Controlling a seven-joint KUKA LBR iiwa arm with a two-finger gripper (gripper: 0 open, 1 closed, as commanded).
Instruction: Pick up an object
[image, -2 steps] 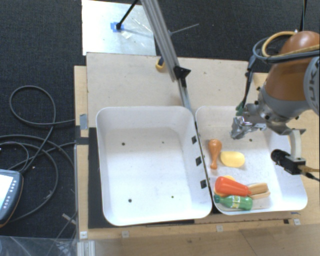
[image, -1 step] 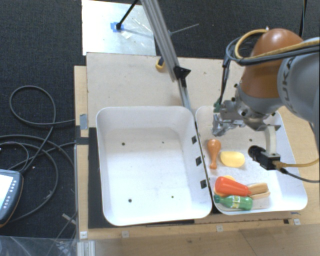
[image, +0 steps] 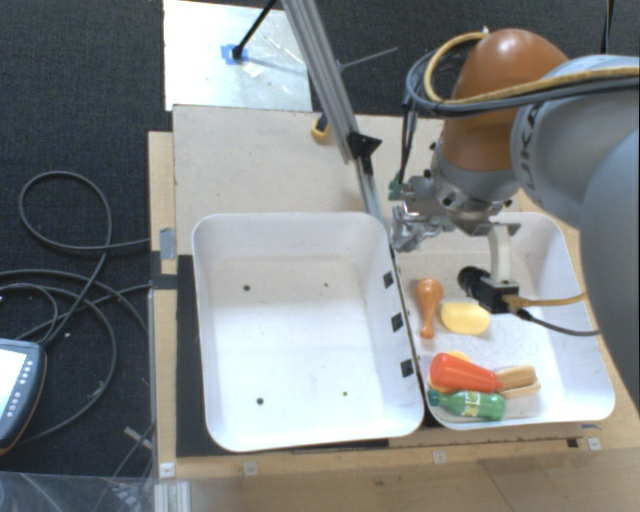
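The right bin holds several toy foods. A tan drumstick lies beside the divider, with a pale yellow lemon-shaped piece just right of it. Nearer the front lie an orange carrot, a hot dog bun and a green bottle. My gripper hangs over the back left of this bin, above and slightly behind the drumstick and the yellow piece. The wrist and its cables cover much of it from this angle. Nothing is visibly held.
The left bin sits beside the right one, sharing a middle wall. A slanted metal pole crosses the back of the bench. Loose cables and a pendant lie on the floor at left.
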